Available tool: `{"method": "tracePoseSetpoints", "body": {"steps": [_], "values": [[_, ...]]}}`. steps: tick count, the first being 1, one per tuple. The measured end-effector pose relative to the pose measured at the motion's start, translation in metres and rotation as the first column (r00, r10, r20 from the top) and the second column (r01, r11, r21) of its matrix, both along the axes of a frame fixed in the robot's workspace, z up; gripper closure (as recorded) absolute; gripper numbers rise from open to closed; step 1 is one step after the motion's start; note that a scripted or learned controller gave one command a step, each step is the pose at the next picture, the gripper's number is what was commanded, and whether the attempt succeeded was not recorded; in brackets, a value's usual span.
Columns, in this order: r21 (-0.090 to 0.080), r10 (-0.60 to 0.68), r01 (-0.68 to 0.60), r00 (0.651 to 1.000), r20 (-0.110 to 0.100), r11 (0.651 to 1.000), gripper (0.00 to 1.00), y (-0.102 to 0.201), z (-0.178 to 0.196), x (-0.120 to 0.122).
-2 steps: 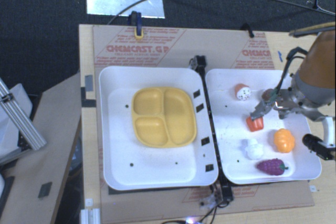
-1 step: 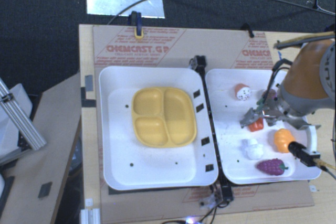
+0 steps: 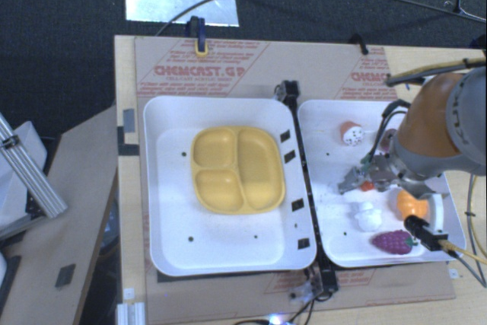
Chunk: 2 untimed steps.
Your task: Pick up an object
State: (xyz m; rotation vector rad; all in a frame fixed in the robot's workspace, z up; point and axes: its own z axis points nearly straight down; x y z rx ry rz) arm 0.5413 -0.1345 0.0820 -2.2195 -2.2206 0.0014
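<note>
My gripper point(image 3: 356, 181) reaches into the right bin point(image 3: 327, 164) from the right and hangs low over its middle, pointing left. A small red-orange patch shows right at its tip; I cannot tell whether that is a held thing. A white toy point(image 3: 367, 218) lies just below the gripper. Purple grapes point(image 3: 393, 242) lie near the bin's front edge. An orange fruit point(image 3: 411, 204) sits to the right, partly behind the arm. An orange and white spotted toy point(image 3: 351, 134) rests at the back of the bin, apart from the gripper.
The left bin point(image 3: 171, 186) holds a yellow divided plate point(image 3: 237, 168). A black ridge with clips point(image 3: 300, 179) separates the two bins. The arm's grey and orange body point(image 3: 437, 125) covers the right bin's right side, with cables at its front right corner.
</note>
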Motion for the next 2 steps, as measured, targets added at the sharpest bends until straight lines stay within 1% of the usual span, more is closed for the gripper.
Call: {"method": "tracePoseSetpoints", "body": {"steps": [1, 2], "values": [[-0.001, -0.001, 0.001, 1.0, 0.004, 1.0, 1.0, 0.0, 0.013, 0.001], [-0.002, -0.002, 0.002, 1.0, 0.007, 1.0, 1.0, -0.001, 0.061, -0.006]]}}
